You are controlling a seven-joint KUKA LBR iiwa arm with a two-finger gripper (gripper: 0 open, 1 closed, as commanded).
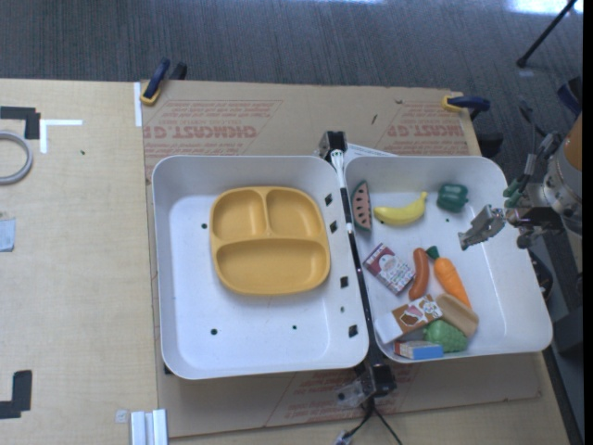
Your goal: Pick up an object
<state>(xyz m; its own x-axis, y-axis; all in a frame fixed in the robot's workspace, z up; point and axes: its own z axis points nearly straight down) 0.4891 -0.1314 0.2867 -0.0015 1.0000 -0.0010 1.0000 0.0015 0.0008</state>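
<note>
The pincer (pixel 484 226) hangs over the right bin (pixel 519 313) near its right edge, and whether it is clenched cannot be told. Below it lie a carrot (pixel 451 281), a sausage (pixel 421 272) and a banana (pixel 401 212). The left bin (pixel 185 341) holds a yellow divided plate (pixel 270 241).

Yellow divided plate (pixel 270 240) in left bin (pixel 176 276), cardboard sheet (pixel 278 123), clamps (pixel 154 82)

Yellow divided plate (pixel 270 240) in left bin (pixel 176 276), toy foods in right bin (pixel 505 295), hand (pixel 484 225) above its right side
</note>
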